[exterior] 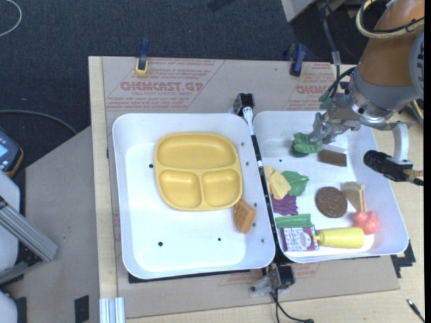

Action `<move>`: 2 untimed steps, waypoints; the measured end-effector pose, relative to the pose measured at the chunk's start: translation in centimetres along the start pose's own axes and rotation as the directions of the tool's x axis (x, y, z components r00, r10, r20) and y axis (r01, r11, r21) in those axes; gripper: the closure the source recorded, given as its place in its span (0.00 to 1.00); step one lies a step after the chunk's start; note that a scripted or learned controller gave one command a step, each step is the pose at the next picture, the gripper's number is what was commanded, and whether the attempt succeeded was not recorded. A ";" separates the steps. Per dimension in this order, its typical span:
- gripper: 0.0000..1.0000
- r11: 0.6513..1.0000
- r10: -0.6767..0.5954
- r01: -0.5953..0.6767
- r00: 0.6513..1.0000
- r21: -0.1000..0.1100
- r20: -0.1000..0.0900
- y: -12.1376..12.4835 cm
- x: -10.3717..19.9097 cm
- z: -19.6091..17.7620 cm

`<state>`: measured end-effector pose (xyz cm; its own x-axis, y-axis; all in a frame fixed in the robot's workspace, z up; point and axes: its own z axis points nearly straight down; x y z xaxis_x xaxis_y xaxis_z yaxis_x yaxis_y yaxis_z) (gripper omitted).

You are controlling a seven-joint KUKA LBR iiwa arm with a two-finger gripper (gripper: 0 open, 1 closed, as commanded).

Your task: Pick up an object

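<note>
The desk (202, 79) carries two shallow white plastic bins side by side. The left white bin (135, 200), well to the left of the fingers, holds a yellow three-compartment plastic tray (199, 170) and, at the tray's lower right corner, a small tan waffle-like piece (244, 216). The right white bin (387, 194) lies under the grey arm with the orange band (390, 39). The fingers (322, 133) are down at a dark green leafy toy (306, 145) near the bin's far wall; whether they are spread or pinching it cannot be told. Just right of them lies a brown rectangular block (333, 157). Nearer the camera sit a round brown cookie (331, 202), a yellow bottle (342, 237) and a pink toy (367, 221).
</note>
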<state>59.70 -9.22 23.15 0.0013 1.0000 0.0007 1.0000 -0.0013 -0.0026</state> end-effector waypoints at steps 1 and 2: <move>1.00 1.000 -0.002 0.002 1.000 0.002 0.000 0.9 0.5 1.7; 1.00 1.000 0.000 0.000 1.000 0.000 0.000 0.0 0.7 1.3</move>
<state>59.69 -8.53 21.86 0.0012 1.0000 0.0006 1.0000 -0.0012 -0.0031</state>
